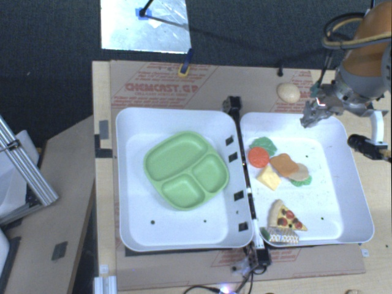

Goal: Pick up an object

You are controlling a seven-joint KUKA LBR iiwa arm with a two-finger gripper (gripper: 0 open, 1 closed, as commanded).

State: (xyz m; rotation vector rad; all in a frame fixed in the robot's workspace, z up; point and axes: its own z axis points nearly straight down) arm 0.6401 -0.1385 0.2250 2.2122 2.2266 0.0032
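Pizza slice [286,216] at right bin's [343,182] front | pincer [313,116] above back rim, grip state unreadable | toys lie frontward-left of it

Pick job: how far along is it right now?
Nothing looks picked yet. The toy foods, including the pizza slice, cheese and tomato, all lie in the right bin. The end effector sits at that bin's far edge, with no item between it. Left: descend on one item, grasp, lift.
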